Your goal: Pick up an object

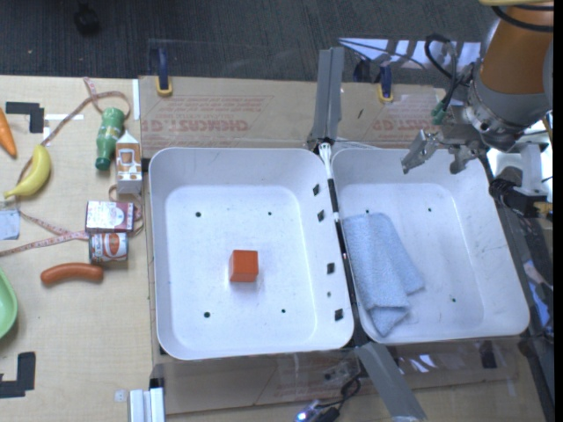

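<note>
A small orange-red block [244,265] sits near the middle of the left bin [176,236]. A folded grey-blue cloth [380,266] lies along the left side of the right bin [475,262]. My gripper [436,158] hangs over the far edge of the right bin, above and behind the cloth. Its two fingers stand apart with nothing between them. The orange band of the arm [519,51] rises behind it at the upper right.
On the bench left of the bins lie a banana [32,172], a green bottle [109,135], a small carton [128,167], a can [109,246], a sausage [72,274] and a measuring tape. A raised divider [329,174] separates the bins.
</note>
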{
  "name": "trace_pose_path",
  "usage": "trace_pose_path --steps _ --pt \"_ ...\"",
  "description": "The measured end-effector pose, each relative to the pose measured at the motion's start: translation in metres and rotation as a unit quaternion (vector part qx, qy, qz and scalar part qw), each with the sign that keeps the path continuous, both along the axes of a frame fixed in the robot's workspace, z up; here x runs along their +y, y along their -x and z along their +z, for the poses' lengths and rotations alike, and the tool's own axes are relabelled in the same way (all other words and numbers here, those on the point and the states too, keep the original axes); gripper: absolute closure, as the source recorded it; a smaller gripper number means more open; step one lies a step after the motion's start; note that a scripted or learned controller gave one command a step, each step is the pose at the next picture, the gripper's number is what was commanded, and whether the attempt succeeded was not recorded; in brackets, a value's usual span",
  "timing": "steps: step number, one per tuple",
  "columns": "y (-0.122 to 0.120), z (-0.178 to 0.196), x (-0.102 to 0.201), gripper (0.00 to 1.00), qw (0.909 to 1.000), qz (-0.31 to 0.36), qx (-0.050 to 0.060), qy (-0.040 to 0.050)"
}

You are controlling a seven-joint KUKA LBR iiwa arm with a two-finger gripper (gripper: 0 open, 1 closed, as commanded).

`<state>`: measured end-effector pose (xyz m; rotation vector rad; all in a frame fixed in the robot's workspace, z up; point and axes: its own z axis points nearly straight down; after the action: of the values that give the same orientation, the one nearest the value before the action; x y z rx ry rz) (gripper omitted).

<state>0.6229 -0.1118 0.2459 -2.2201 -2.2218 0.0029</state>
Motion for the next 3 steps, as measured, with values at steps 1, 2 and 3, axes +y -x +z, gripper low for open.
trace_pose_path --steps 1,2,3 --pt "0.040 -0.005 -0.071 0.00 0.9927 -0.120 0.001 0.0002" --pt "0.065 0.111 -0.077 0.00 0.9474 -0.320 0.000 0.0012" --pt "0.051 0.114 0.016 0.00 0.8805 -0.474 0.000 0.0015"
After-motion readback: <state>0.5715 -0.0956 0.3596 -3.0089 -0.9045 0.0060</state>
